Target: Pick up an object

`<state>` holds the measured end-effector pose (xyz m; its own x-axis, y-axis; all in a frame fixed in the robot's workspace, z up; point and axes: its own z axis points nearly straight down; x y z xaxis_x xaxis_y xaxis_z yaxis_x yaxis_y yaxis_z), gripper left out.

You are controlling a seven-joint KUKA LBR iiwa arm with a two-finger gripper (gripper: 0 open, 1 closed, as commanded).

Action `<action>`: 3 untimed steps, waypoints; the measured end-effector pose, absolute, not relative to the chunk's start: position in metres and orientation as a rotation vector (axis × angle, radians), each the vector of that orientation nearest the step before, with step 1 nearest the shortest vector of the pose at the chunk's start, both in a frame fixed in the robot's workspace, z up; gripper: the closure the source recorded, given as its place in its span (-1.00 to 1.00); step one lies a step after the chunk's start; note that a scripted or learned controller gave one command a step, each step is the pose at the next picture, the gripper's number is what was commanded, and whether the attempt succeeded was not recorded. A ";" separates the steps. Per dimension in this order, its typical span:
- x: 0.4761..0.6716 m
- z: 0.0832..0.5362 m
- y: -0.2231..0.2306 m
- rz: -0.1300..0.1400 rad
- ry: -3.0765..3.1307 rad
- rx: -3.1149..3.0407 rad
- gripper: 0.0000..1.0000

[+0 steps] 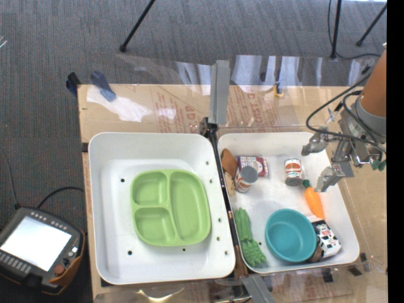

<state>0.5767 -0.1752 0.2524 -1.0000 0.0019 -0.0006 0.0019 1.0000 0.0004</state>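
Objects for picking all lay in the right bin [287, 137], none of them lifted — the task looked barely begun, with the whole grasp and lift left to do

Going from the left: a tablet-like controller [38, 248] sat on the floor beside the bench, and a blue-and-white rag [117, 103] lay on the bench top behind the bins. The left bin [104, 169] held a green divided plate [170, 207], flat and near its middle. In the right bin, a brown item [227, 163] leaned by the dividing wall, with a green leafy toy [248, 238] stretched along that wall nearer the front. Next came a small can [246, 178] touching a red-labelled packet [255, 165], then a teal bowl [290, 234] at the front, a second small can [293, 172] farther back, an orange carrot [314, 202] just beside the bowl's rim, and a black-and-white carton [327, 238] pressed against the bowl

The gripper [323, 161] hung over the bin's right rear part with its fingers spread and nothing between them — the carrot and the second can were the nearest things to it. I judged the carrot awkward, since the bowl and the bin's wall crowded it; the second can stood freer
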 end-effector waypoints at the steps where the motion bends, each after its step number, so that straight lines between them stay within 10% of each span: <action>1: 0.606 0.144 -0.181 0.008 3.155 0.038 -1.00; 3: 0.490 0.098 -0.210 -0.008 3.080 0.338 -1.00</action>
<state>0.4902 -0.2103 0.0977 -0.9753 0.2166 -0.0430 0.2168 0.9762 -0.0004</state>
